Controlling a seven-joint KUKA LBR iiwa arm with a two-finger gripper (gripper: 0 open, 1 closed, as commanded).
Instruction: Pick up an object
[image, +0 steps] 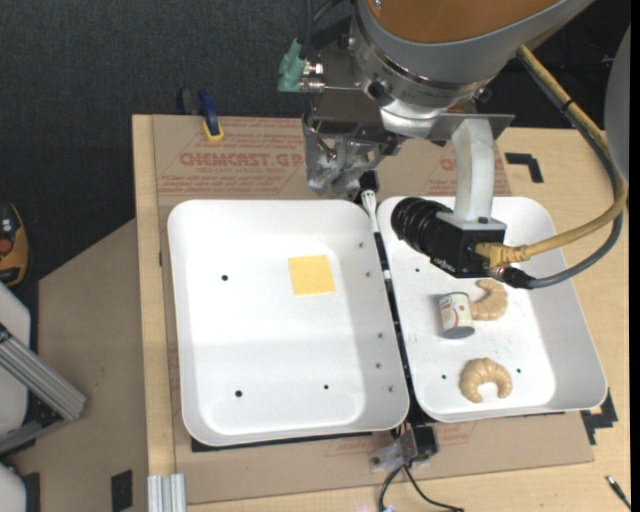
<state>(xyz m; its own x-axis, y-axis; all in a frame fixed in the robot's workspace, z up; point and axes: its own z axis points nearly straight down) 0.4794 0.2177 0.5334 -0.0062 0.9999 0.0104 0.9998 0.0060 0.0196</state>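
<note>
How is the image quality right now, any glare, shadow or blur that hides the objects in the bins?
Camera view: even light, objects sharp; the yellow square in the left bin is crisp. The left bin's lower half shows a brighter wash, mild glare, hiding nothing. In the right bin, two croissants and the small can cast short soft shadows. The arm's orange band at top is close and blurred.
</note>
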